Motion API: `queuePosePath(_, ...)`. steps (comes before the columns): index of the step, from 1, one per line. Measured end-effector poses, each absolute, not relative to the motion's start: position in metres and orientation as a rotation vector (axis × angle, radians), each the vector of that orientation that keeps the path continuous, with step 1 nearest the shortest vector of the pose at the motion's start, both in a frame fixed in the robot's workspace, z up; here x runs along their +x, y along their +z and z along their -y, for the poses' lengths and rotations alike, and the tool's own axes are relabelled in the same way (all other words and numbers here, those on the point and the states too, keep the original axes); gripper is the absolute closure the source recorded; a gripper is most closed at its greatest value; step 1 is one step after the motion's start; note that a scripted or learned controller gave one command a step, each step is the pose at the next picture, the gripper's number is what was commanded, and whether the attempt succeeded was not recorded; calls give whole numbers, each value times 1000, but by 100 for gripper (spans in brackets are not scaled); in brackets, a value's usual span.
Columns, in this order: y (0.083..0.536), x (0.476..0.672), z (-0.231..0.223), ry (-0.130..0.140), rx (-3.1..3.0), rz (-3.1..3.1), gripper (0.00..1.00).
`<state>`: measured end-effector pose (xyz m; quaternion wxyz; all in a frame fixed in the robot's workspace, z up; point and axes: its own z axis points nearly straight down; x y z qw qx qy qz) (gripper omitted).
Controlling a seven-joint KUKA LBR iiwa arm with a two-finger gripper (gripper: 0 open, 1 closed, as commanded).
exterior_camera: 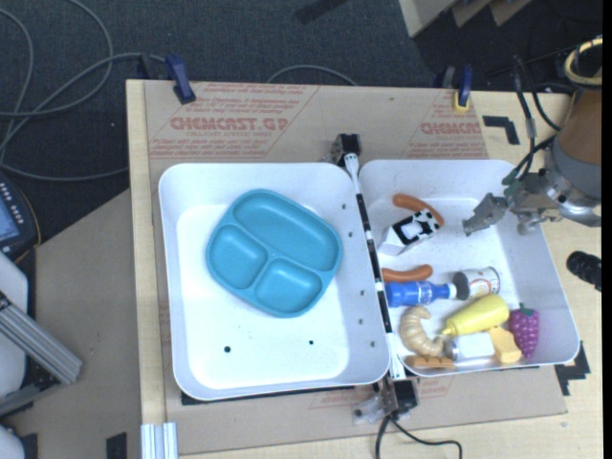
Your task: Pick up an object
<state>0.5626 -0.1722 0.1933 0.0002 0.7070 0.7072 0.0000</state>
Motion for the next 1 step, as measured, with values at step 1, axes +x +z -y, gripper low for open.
queuePosePath(1, 136, 625, 112, 3, 2216, -2230, 0)
